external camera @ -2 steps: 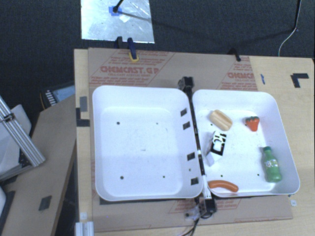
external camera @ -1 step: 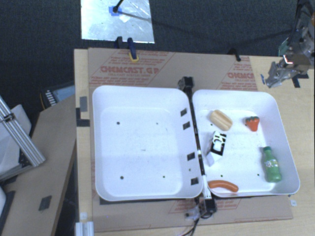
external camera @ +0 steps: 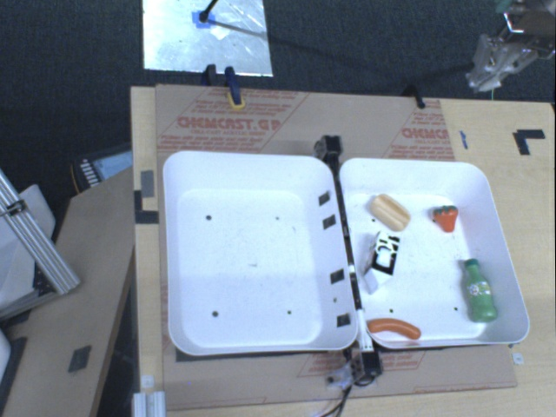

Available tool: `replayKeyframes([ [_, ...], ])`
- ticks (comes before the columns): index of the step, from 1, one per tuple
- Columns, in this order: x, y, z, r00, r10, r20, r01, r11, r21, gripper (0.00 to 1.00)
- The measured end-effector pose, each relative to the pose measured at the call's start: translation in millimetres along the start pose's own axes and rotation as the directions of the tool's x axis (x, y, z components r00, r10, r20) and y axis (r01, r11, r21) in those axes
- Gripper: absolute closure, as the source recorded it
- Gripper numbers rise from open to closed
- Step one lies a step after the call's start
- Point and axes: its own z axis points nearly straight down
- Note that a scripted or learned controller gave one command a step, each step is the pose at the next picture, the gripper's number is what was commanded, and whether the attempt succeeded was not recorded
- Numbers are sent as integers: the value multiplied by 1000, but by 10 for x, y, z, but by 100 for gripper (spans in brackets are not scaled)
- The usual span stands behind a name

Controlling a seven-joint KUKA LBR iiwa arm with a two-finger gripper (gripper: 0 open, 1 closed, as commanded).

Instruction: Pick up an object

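My gripper [external camera: 497,63] hangs high over the bench's far right corner, well beyond the far rim of the right bin [external camera: 499,233] and clear of everything in it; it is too small and blurred to tell its state, and nothing shows in its hold. All the objects lie in that right bin. A bread roll [external camera: 389,211] sits toward the far end, near the divider with the left bin [external camera: 182,259]. An orange-red strawberry [external camera: 446,218] lies to the roll's right. A black-and-white box [external camera: 385,254] rests just on the near side of the roll. A green bottle [external camera: 478,291] lies along the bin's right wall, and a sausage [external camera: 393,327] lies at its near edge.
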Motion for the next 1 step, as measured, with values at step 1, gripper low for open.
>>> replayKeyframes([
  [1, -43, -2, -30, 1000, 5, 0, -5, 1000, 11, 100],
])
